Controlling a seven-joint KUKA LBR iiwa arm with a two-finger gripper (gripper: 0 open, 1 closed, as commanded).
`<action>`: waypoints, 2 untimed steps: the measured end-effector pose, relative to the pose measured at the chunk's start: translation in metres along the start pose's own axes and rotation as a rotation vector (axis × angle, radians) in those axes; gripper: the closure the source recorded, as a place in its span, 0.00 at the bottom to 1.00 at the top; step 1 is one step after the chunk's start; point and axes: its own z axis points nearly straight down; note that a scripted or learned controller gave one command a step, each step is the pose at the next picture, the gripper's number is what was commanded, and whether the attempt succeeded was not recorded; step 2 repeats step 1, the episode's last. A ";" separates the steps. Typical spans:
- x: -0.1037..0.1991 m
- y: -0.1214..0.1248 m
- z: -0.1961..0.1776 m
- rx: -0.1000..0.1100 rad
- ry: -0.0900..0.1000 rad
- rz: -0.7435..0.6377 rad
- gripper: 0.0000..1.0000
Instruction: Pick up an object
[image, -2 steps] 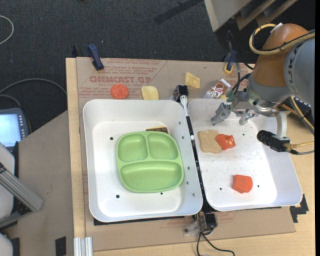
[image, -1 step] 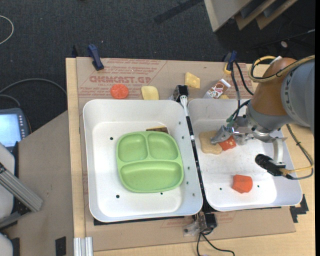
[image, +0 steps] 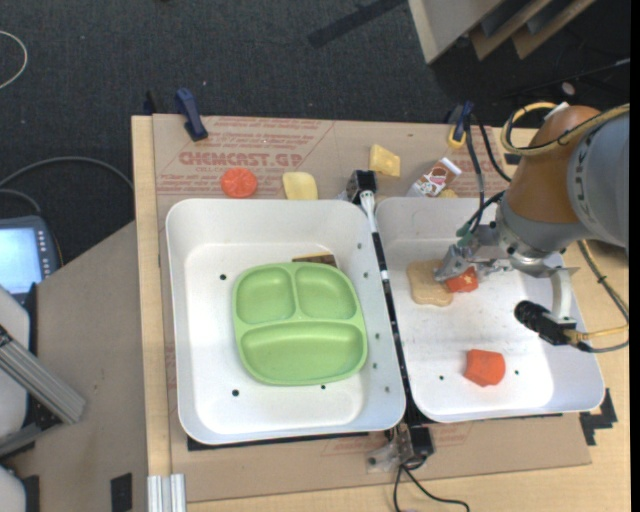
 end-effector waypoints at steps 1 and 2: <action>0.058 -0.022 -0.093 -0.002 0.001 -0.006 1.00; 0.058 -0.022 -0.093 -0.002 0.001 -0.006 1.00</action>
